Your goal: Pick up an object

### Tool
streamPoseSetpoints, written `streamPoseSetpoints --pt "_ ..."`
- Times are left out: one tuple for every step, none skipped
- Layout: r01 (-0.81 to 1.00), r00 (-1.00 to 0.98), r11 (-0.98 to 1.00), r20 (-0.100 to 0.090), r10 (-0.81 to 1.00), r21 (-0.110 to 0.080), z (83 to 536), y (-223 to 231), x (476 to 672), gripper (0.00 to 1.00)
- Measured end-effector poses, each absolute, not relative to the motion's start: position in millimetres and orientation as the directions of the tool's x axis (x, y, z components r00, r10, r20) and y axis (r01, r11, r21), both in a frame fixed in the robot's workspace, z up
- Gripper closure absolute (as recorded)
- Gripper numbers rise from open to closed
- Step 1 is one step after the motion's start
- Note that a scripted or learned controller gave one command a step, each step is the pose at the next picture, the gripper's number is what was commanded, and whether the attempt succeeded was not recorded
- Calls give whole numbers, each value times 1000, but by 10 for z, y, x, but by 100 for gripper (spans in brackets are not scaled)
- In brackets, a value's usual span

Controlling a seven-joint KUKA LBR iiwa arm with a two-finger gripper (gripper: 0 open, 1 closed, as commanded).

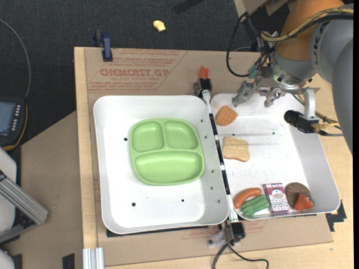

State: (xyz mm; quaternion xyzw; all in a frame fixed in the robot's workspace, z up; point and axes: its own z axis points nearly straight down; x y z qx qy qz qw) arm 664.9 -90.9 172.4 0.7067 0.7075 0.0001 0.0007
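Two shallow white bins are seen side by side on a cardboard-covered bench, the left bin [112,167] holding a pale green divided plate [166,151] with three compartments. In the right bin [314,156] several toy foods are scattered: an orange, rounded wedge-shaped piece [226,115] lies near the upper left corner, close to the wall shared with the left bin, and a tan bread slice [236,149] is set just below it. Along the lower edge a red sausage [247,195] and a green vegetable [255,205] are pressed together, beside a small pink carton [276,198] whose print is too small to be read, and a brown rounded piece [297,191] with a red piece [304,203] against it. The gripper [258,95] is held over the upper part of the right bin — its two fingers are spread apart, with nothing between them, to the right of the orange piece. On the cardboard [134,72] red lettering is printed, of which "CHEMCAST GP" can be made out — the smaller lines are illegible.
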Motion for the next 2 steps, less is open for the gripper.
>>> streamPoseSetpoints --pt "1000 5 -5 2 1000 -4 811 -993 6016 0" --pt "1000 2 -2 -1 1000 7 875 -992 6016 0"
